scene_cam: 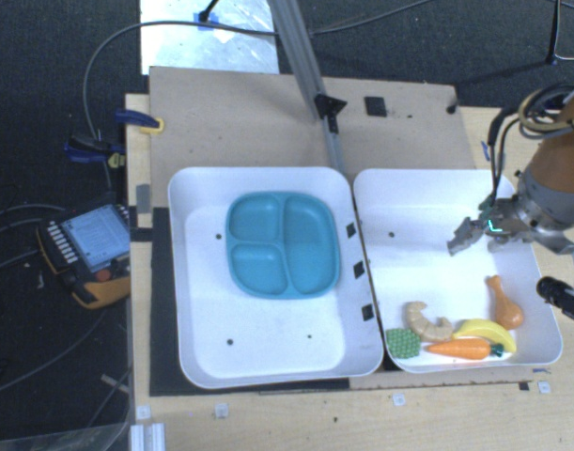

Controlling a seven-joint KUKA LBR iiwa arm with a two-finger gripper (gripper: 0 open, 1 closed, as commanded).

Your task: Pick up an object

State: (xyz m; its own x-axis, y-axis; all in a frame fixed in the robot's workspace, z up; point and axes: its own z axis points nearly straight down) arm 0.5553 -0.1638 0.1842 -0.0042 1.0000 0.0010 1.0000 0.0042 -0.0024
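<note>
The arm was cut off at the right edge, its gripper too small to judge, poised above the right bin whose near corner held a banana and carrot

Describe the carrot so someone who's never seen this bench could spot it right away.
Look in the right bin, the one without the blue divided plate. Toys cluster along its near edge; the carrot lies flat at the front, just under the banana. It alone is orange, long and tapered.
</note>
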